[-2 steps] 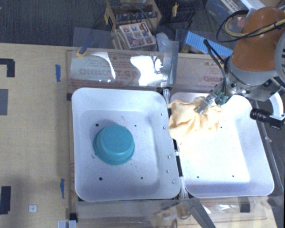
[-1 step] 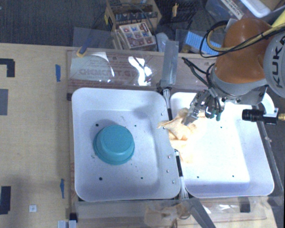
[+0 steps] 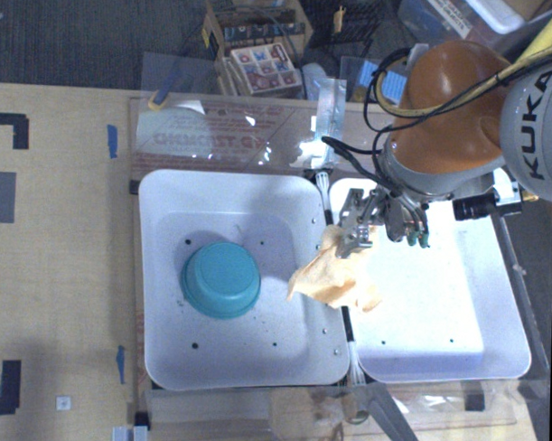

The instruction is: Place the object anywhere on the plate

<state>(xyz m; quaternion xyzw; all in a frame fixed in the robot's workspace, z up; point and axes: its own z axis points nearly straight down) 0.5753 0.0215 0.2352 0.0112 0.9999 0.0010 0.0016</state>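
In the camera view, two shallow white bins are seen side by side on a pale wooden surface (image 3: 57, 280). A teal plate (image 3: 221, 278), shaped like a round dish, is seen in the left bin (image 3: 168, 202), a little nearer that bin's left wall than its right wall and about midway between its far and near edges. A crumpled tan object (image 3: 328, 278), soft like cloth or paper, is seen over the ridge where the two bins meet, partly above the left bin's right edge and partly above the left edge of the right bin (image 3: 463, 312). Its top end is pinched between the fingers (image 3: 350, 236), which are closed on it, and the rest of it is seen hanging down and spreading out below them. The object is well apart from the plate. The grey arm with its orange band (image 3: 448, 94) is seen above the far edge of the right bin, reaching in from the right. Black cables are looped around the wrist. Boxes and clutter are seen on the floor past the far edge of the surface.
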